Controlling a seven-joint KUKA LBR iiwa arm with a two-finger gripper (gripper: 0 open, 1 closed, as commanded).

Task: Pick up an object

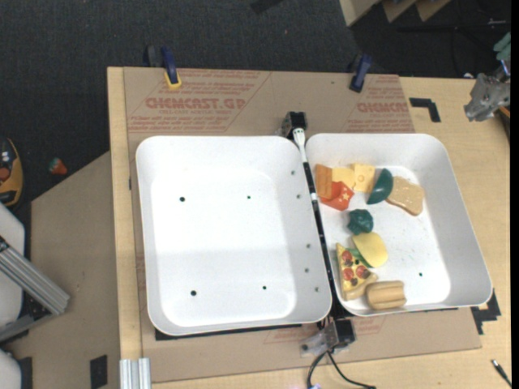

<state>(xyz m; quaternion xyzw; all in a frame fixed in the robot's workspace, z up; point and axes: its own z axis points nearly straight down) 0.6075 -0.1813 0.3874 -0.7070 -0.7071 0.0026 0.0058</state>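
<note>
mostly toy food (362, 235) crowds right bin (454, 217).

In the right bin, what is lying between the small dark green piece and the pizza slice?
The yellow lemon-shaped piece lies between the small dark green piece and the pizza slice, as the camera view shows.

A brown protective sheet (268, 96) printed with red lettering covers the counter (77, 217). A blue-and-yellow clamp (169, 65) grips the sheet's far edge near its left corner; a blue clamp (360, 71) grips the same edge further right. At the counter's near-left corner lies an aluminium bar (32, 278), tilted. A black cable (332, 363) trails off the counter's near edge, below the gap between the bins.
</note>
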